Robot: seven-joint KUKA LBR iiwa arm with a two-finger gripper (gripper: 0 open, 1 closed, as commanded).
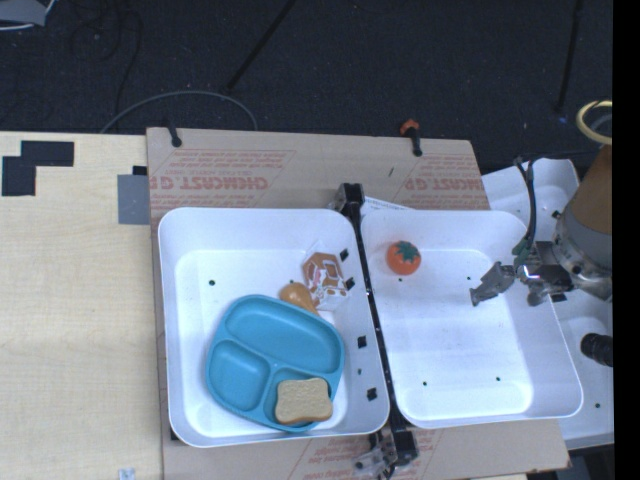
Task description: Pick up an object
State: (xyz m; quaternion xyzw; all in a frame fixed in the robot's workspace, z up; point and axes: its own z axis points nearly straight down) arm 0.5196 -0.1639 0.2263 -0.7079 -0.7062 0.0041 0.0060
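Two white bins: left bin [185, 268], right bin [540, 388], side by side on a cardboard sheet [260, 173] with reversed red print, black clips [352, 200] at the seam between them. Light wood bench [70, 298] to the left carries black and grey tape marks [40, 163]. Dark carpet floor [330, 48] behind with loose cables [170, 103]; orange-topped clamp [410, 130] on the cardboard's far edge.
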